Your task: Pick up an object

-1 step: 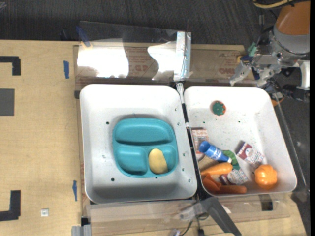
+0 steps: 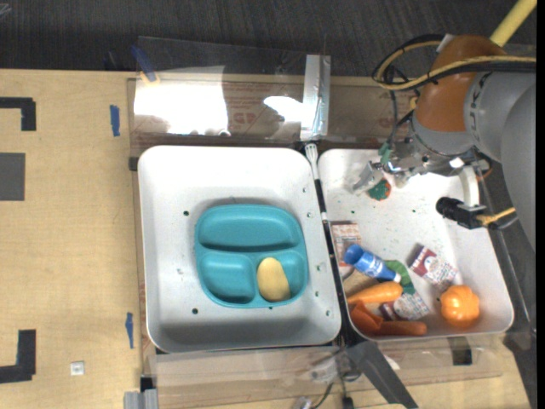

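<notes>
My gripper (image 2: 381, 177) hangs low over the far left corner of the right bin (image 2: 426, 220), under the orange-banded wrist. A small green and red thing (image 2: 379, 190) lies right at its tip; whether it is gripped I cannot make out. Nearer the front of this bin lie a blue bottle (image 2: 368, 262), a carrot (image 2: 375, 294), a red pepper (image 2: 383, 324), an orange fruit (image 2: 460, 305) and a red and white packet (image 2: 433, 267).
The left bin (image 2: 170, 228) holds a teal divided tray (image 2: 247, 228) with a yellow potato-like item (image 2: 272, 278) in its front right compartment. A black part with a yellow cable (image 2: 456, 211) juts in from the right bin's right side. The bins share a thin divider (image 2: 322, 220).
</notes>
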### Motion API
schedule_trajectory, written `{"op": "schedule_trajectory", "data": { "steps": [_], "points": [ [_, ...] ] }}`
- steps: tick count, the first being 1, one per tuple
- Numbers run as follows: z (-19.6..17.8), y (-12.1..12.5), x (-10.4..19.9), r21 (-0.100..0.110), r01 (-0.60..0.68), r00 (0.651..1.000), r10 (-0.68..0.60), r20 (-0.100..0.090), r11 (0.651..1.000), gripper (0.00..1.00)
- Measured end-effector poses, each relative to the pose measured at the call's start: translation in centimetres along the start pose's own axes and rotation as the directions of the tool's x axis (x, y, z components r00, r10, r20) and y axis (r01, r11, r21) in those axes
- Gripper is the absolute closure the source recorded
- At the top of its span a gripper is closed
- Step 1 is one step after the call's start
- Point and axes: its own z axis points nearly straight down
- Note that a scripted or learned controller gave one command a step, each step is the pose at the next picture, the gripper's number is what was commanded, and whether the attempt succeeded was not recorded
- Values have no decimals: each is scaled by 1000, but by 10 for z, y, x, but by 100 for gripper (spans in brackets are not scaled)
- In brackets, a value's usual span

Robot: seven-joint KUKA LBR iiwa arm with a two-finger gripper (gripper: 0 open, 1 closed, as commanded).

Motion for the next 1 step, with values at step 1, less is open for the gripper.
{"op": "schedule_trajectory", "data": {
  "steps": [1],
  "points": [
    [10, 0, 0, 2, -59, 998, 59, -2, 998, 0]
  ]
}}
